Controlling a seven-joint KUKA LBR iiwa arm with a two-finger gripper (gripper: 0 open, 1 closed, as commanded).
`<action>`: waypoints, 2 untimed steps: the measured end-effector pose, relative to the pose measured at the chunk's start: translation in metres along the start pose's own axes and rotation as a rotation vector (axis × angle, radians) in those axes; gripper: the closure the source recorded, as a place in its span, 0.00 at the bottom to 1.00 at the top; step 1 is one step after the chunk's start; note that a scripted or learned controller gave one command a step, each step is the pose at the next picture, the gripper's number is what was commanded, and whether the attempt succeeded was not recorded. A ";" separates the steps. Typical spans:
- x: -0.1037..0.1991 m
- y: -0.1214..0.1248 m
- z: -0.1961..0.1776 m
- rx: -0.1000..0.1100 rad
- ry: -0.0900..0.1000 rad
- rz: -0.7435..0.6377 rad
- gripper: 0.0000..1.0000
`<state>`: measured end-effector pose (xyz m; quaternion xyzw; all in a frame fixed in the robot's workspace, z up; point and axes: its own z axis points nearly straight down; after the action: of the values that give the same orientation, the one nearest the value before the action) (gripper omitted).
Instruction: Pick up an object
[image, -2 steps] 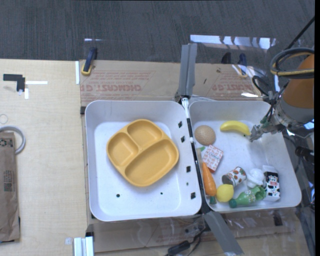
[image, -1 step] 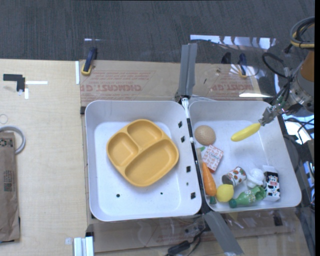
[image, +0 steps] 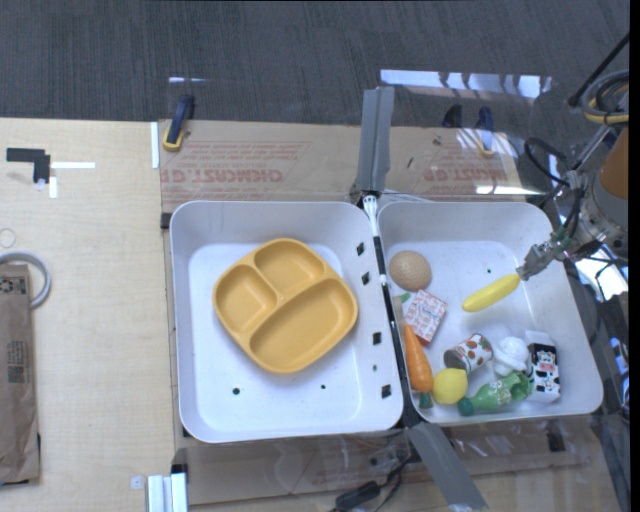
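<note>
Your end effector (image: 537, 260) sits at the right bin's (image: 480, 232) far right, touching the banana's (image: 491, 292) upper tip. You can't tell its state.

Single fixed overhead cam, slanted down, far enough back to frame both bins; gripper (image: 537, 262) at frame right, left bin (image: 190, 330) well left of it.
</note>
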<state>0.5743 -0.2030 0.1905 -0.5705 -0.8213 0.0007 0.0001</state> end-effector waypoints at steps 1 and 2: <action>-0.008 -0.036 -0.038 -0.002 -0.002 -0.088 1.00; -0.008 -0.035 -0.047 -0.003 -0.004 -0.088 1.00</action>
<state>0.5440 -0.2230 0.2374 -0.5337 -0.8457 0.0005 -0.0023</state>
